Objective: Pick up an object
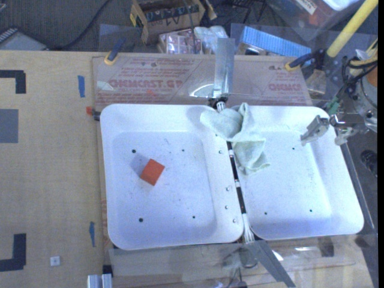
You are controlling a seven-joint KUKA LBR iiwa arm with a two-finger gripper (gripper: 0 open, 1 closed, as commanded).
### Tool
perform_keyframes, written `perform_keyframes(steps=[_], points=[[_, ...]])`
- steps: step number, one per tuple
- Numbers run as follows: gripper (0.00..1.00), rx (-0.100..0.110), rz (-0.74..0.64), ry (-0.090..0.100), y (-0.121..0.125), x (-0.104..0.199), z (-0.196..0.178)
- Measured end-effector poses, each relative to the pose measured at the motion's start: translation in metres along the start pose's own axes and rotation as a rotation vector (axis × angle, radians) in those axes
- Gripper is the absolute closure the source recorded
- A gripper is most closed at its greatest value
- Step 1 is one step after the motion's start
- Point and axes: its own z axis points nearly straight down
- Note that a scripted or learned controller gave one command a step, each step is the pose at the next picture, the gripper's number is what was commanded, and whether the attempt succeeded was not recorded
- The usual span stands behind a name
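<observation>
While the cube [152, 172] lay at nine o'clock in the left bin [120, 131], the open, empty fingers [324, 129] at three needed to cross and descend squarely.

end effector [327, 131] at view's right edge, fingers spread apart w/ nothing between.

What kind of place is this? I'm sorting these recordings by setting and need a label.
Most likely a robotics lab workbench. Two shallow white bins sit side by side on a wooden bench, holding test items: an orange block and a pale cloth. A gripper reaches in, with cables and clutter behind.
</observation>
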Motion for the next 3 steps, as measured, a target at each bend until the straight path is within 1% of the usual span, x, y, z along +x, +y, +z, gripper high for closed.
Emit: perform_keyframes(steps=[1, 2, 3], points=[[0.00, -0.007, -0.263, -0.003, 0.063, -0.039, 0.059], [0.00, -0.003, -0.640, -0.001, 0.057, -0.015, 0.087], [0.00, -0.010, -1.109, -0.007, 0.070, 0.026, 0.053]])
